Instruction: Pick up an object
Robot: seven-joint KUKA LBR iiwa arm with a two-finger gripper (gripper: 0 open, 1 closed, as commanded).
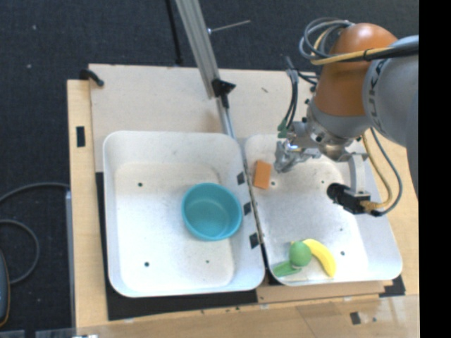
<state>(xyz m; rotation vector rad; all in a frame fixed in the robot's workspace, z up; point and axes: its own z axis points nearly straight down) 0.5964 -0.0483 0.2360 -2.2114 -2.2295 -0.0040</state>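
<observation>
Camera view: going left to right, the blue bowl [211, 211] sits in the left bin [127, 189], well off to the gripper's left and lower. Next the orange block [261, 174] lies in the right bin [373, 259], just beside the gripper [284, 158], a bit left & below its tip, near the wall btw the two bins. Can't tell if the gripper is shut or not, it's too small & blurry, and nothing looks held in it. Further down from the gripper, near the front edge, lie a green fruit [300, 253] and a yellow banana [322, 256], touching. I think the block is the easy pick, as it's closest. To do it well: slide a little left, get right over the block, go straight down, don't bump the bin wall, then squeeze and lift slow.
</observation>
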